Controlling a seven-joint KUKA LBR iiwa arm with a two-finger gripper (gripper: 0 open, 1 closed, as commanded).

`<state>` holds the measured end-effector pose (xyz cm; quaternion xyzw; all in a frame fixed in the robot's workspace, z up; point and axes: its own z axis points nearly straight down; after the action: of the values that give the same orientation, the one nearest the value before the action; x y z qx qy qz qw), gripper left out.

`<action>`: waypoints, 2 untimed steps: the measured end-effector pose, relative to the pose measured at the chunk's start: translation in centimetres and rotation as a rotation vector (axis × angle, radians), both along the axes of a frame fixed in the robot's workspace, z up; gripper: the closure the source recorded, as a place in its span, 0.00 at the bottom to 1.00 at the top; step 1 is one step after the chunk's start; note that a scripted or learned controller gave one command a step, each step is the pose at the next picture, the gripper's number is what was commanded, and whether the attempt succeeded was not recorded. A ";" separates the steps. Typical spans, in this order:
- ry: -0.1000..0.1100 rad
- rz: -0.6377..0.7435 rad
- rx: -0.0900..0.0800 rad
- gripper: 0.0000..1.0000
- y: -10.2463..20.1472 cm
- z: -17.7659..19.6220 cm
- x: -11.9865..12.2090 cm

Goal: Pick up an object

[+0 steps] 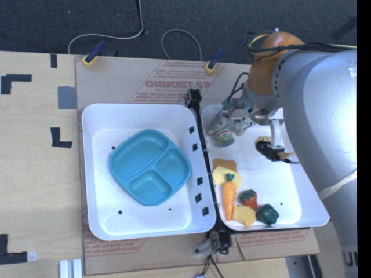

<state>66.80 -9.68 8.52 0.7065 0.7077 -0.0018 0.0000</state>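
My gripper (231,119) hangs low over the far left part of the right bin (290,181). A small silver can (222,134) with a greenish end lies tilted right at the gripper's tip, touching or nearly touching it. I cannot tell whether the can is gripped. Nearer the front of that bin lie an orange carrot (229,198), a yellow piece (220,176) on a tan slice (225,165), a red and green vegetable (249,197), a pale yellow chunk (244,215) and a dark green piece (268,214).
The left bin (95,172) holds a blue divided plate (151,166). A black divider rail (199,155) runs between the bins. The big grey arm (324,109) covers the right bin's right side. Cables (139,16) lie beyond the bins.
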 end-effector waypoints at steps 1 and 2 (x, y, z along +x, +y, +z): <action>-0.001 -0.001 -0.003 0.00 0.1 0.0 0.0; -0.002 -0.001 0.001 0.00 -0.2 0.0 0.0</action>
<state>66.85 -9.85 8.53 0.7068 0.7074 -0.0006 0.0004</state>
